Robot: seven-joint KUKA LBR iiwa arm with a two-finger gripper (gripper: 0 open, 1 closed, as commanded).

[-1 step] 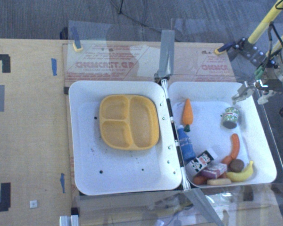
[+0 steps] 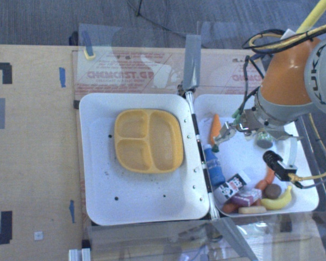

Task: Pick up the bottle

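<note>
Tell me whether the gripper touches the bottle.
Apart: the camera view shows bare white bin floor between the gripper and the blue bottle below it.

Bins (image 2: 98,200) white, plate (image 2: 149,141) yellow-orange, bench (image 2: 32,162) tan with blue tape bits. Bottle (image 2: 212,167) blue, carrot (image 2: 215,127) orange, banana (image 2: 277,200) yellow, small carton (image 2: 231,187) black-and-white patterned. Arm (image 2: 288,75) grey with orange band, yellow hose (image 2: 315,12) above.

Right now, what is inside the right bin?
The right bin holds a blue bottle by its left wall, a carrot, a banana, a small carton and other toy food. The arm covers the upper right part.
</note>
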